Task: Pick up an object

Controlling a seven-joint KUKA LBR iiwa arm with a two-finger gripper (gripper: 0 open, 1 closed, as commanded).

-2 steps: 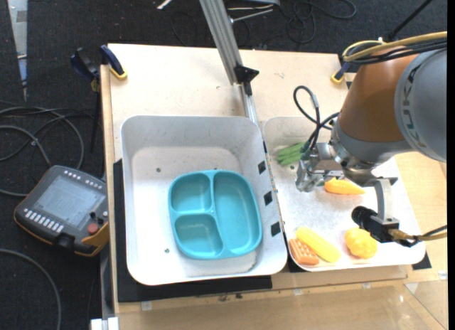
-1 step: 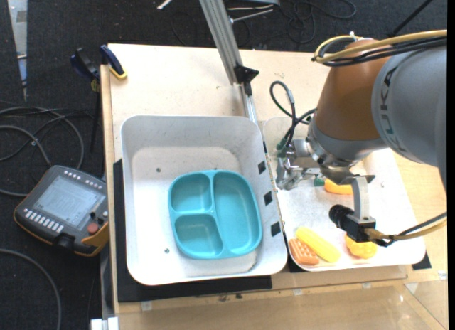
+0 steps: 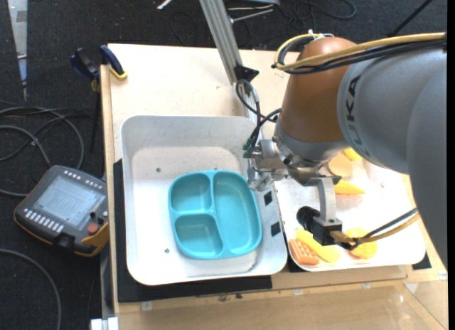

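Note:
A teal divided tray point(image 3: 213, 215) lies in the left white bin point(image 3: 142, 179). The right bin point(image 3: 398, 250) holds several small yellow and orange pieces: a ridged orange piece point(image 3: 304, 252), a yellow curved piece point(image 3: 325, 250), a yellow-orange piece point(image 3: 361, 245), a yellow wedge point(image 3: 348, 188) and a pale round piece point(image 3: 341, 166). My gripper point(image 3: 258, 176) hangs low over the wall between the two bins, just beyond the tray's right rim. Nothing shows in its grasp. The arm's orange band and grey body hide much of the right bin.
A slanted metal bar point(image 3: 220, 26) crosses the bench's far side. A blue and yellow clamp point(image 3: 106, 62) sits at the bench's far left corner. A teach pendant point(image 3: 60, 211) lies on the floor at left.

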